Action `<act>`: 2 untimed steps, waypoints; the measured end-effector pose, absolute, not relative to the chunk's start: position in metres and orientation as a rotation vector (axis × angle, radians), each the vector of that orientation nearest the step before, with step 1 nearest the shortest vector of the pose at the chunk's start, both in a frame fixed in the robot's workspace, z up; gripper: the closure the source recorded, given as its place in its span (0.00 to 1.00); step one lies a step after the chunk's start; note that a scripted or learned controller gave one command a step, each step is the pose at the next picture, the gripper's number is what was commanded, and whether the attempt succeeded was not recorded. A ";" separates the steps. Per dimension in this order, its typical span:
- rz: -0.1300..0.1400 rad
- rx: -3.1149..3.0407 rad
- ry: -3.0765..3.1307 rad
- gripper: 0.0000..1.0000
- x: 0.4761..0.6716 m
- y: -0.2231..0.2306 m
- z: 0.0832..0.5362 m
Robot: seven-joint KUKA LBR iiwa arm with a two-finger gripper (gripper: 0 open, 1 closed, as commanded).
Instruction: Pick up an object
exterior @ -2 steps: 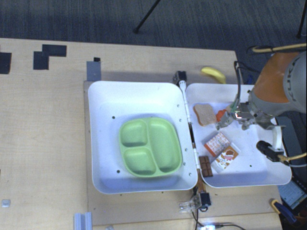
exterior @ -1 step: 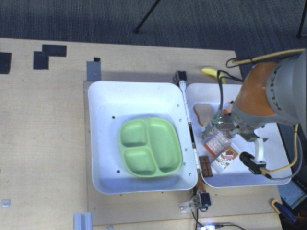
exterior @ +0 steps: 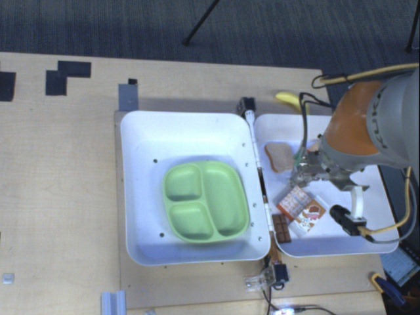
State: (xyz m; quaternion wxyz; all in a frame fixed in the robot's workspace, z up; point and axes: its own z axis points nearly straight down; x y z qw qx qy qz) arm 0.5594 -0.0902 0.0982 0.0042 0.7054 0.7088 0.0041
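The right bin [exterior: 367, 241] holds a brown slice-of-bread piece [exterior: 279, 156] at its back left, a small printed carton [exterior: 300, 207] in the middle and a dark chocolate bar [exterior: 281, 228] at the front left corner. My gripper [exterior: 305, 173] hangs low over the right bin, just above the carton's far end and right of the bread piece. The grey arm with its orange band [exterior: 351, 120] covers the bin's back right. The wrist hides the fingers, and nothing is seen held between them.
The left bin [exterior: 141, 176] carries a green divided plate [exterior: 205, 200]. A yellow banana [exterior: 289, 98] lies behind the right bin on the bench. Cables trail at the right bin's front right, and a black clamp sits between the bins' back edges.
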 end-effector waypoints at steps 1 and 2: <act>0.012 2.210 2.221 0.00 0.559 -0.090 0.098; 0.016 2.207 2.222 1.00 0.560 -0.090 0.109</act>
